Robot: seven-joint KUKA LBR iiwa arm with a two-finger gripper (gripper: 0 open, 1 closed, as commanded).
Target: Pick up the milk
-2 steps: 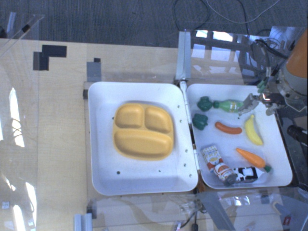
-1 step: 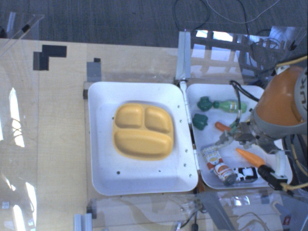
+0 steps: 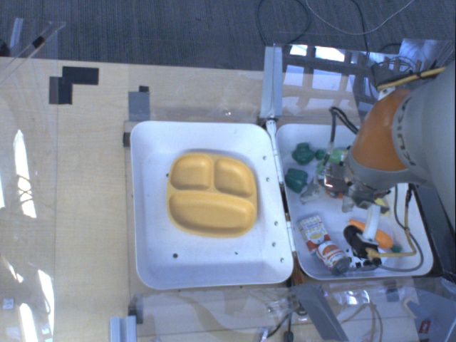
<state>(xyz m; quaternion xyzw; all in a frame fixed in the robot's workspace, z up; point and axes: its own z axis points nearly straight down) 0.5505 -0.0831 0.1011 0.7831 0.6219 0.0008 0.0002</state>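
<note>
In right bin [image 3: 426, 258]: milk [image 3: 313, 229], label unreadable.

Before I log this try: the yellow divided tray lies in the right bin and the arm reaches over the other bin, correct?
Not quite. The camera view shows the yellow divided tray in the left bin. The arm reaches over the other bin, the right bin, as you said.
</note>
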